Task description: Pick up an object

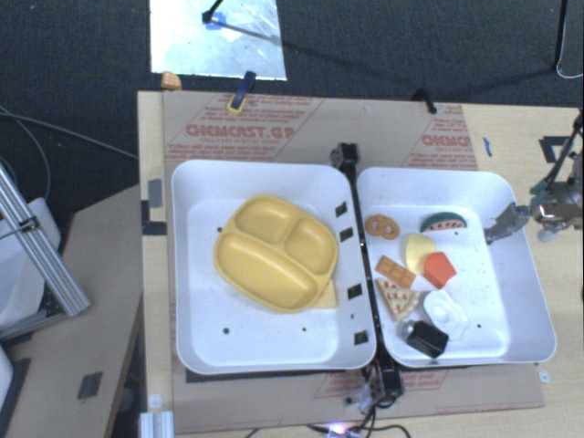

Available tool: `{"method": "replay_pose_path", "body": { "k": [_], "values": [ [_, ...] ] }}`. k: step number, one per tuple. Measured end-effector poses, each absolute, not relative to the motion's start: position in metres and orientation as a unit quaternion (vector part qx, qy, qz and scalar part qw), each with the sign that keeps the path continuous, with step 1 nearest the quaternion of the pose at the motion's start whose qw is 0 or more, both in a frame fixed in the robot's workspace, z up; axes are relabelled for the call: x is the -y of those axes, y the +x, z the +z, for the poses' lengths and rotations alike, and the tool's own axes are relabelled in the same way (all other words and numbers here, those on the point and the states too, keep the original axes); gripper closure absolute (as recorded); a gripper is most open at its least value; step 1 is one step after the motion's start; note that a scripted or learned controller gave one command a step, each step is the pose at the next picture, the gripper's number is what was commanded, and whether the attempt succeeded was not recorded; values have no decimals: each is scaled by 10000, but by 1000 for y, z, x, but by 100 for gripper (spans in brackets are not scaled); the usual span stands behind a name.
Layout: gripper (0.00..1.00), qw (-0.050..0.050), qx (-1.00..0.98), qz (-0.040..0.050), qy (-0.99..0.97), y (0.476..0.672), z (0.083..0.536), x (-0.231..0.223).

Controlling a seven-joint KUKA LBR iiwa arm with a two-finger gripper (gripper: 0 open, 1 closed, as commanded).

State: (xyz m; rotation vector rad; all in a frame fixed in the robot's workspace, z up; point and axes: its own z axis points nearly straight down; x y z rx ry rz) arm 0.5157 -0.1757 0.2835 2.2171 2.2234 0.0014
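Toy food pieces (415,267) lie clustered in the right bin (520,331), just left of the hand (511,219); farther left, a yellow divided plate (276,252) fills the left bin (196,336). The hand hovers over the right bin's right rim, holding nothing; its grip state cannot be told.

- The gripper (504,224) reaches in over the right bin's (525,272) rim, but the arm behind it is cut off by the right edge; whether its fingers are open or shut cannot be told.
- A yellow piece (328,293) lies mostly hidden beneath the yellow divided plate (276,252).
- The white object (444,312) is too pale against the bin to identify.
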Motion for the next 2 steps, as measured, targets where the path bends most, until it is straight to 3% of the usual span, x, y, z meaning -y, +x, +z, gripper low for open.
{"method": "replay_pose_path", "body": {
  "k": [1,2],
  "values": [
    [0,-50,-7085,-20,7057,523,147,151],
    [0,13,-7090,12,7052,545,83,120]
  ]
}}
